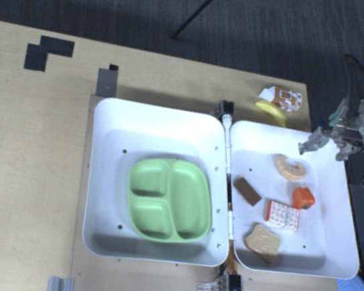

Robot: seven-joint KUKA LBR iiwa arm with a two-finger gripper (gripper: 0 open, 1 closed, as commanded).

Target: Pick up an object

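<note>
**Gripper poised over the far right corner of the object bin**

Camera view: 2 shallow white bins sit side by side across the middle of the frame on a pale wooden bench (22, 172). The left bin (108, 164) holds a green divided tray (170, 199) with 3 compartments, lying flat near its centre.

The right bin (336, 246) holds 5 loose items. A tan bread-like ring (290, 168) lies toward the upper middle of the bin. Just below and right of it is a small red-orange object (303, 198). A dark brown block (248, 190) lies tilted near the bin's left wall. A red and white checked packet (283, 215) sits in the middle, just below the red-orange object. A brown slice of toast (262, 241) rests at the lower left, close under the packet.

The arm enters at the upper right of the frame, its orange band visible at the edge. The gripper (328, 144) hangs over the upper right corner of the right bin, apart from every item; its 2 fingers are spread, with nothing between them. The nearest item is the bread-like ring, below and left of the fingertips.

Beyond the bins, at the upper middle right, a yellow banana-shaped toy (270, 110) and a small printed packet (285, 98) lie on the bench.
</note>
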